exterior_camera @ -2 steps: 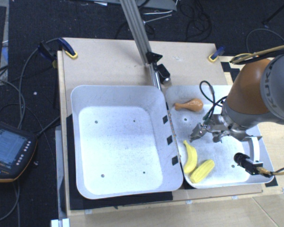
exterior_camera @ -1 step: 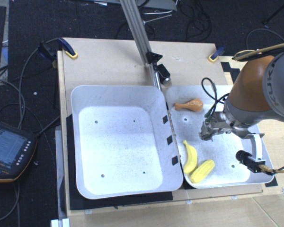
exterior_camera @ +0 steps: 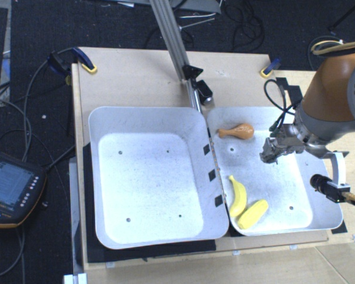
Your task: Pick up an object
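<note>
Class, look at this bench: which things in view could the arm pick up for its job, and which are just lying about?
For the job:
banana
yellow lemon-like piece
drumstick
gripper, above the right bin

Lying about:
left bin
handheld controller on the floor
cables
clamps at the bench's back corners

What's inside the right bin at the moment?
The right bin holds a banana, a yellow lemon-like piece touching it, and a drumstick-shaped toy near the back. The gripper and arm cover some floor.
</note>
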